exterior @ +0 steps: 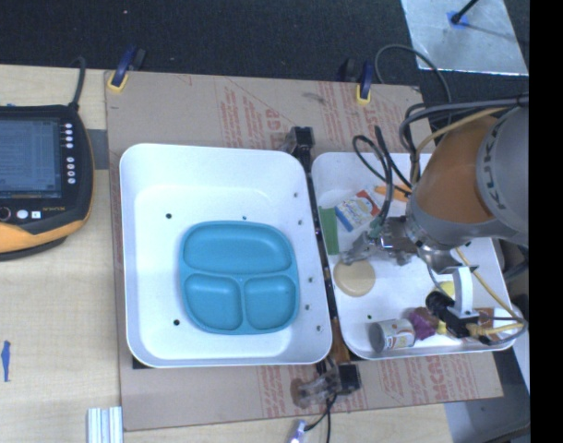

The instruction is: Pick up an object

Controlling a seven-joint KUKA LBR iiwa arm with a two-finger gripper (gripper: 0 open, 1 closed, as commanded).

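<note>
Cardboard-covered bench (263, 100) on dark carpet (pendant (32, 178) at nine o'clock). Gripper (369, 245) over right bin (355, 340), grip state unreadable; tan disc (355, 278) just at its six o'clock.

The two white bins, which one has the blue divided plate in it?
The left bin, the one nearer the handheld tablet. The blue divided plate lies alone in its middle, while the right bin holds small clutter, and the arm reaches over it.

Glossy white plastic bins (138, 247), smooth blue plastic tray (238, 276), matt cardboard underlay (217, 109).
</note>
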